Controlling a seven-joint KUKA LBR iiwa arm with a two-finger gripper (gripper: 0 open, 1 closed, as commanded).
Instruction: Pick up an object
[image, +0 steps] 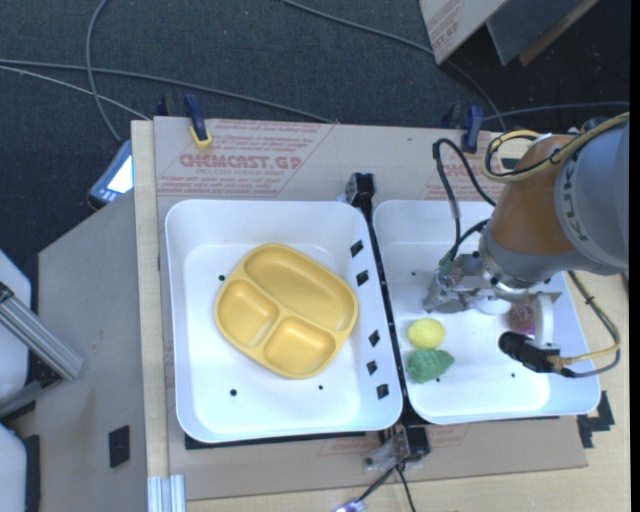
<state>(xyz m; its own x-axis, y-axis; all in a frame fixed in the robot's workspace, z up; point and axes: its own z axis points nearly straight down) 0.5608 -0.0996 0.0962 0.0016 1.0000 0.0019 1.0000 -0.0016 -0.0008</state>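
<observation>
A yellow ball-like object (427, 332) lies in the right bin (480, 398), near its left wall. Touching it from below is a green leafy object (430, 365). A pinkish object (523, 318) shows at the bin's right, partly hidden behind the wrist. My gripper (447, 288) hangs low over the right bin, just above and right of the yellow object, apart from it. Nothing shows between its fingers. A yellow divided plate (287, 309) with three compartments rests tilted in the left bin (200, 400).
A black divider strip (372, 300) runs between the two bins. The grey arm with its orange band (545, 215) covers the right bin's upper right. Cables loop over the bin's far edge. Cardboard surrounds both bins.
</observation>
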